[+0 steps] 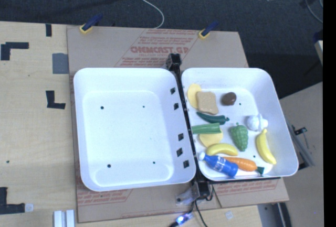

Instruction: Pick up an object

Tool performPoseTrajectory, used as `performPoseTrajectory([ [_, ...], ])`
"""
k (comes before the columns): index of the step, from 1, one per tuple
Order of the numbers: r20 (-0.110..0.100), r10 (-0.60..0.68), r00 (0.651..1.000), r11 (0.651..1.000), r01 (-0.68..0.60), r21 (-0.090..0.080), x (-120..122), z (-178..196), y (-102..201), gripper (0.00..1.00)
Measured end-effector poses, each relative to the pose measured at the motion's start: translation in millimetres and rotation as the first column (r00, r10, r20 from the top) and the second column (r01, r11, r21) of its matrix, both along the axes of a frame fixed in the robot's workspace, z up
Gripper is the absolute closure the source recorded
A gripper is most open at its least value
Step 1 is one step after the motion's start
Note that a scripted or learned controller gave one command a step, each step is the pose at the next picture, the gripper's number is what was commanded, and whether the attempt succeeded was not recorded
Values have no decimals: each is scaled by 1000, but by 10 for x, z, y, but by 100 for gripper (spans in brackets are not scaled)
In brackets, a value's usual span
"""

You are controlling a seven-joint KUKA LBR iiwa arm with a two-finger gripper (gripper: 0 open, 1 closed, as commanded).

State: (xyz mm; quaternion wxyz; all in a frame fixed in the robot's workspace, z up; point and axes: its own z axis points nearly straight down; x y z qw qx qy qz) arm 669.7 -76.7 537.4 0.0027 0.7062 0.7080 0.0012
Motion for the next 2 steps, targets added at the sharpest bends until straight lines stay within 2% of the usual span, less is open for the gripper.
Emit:
performPoseTrajectory([
  [1, -7, 1, 1000, 1000, -1, 3, -518, -20, 254, 100],
  [2, -11, 0, 1000, 1000, 0, 3, -1191, -358, 375, 100],
])
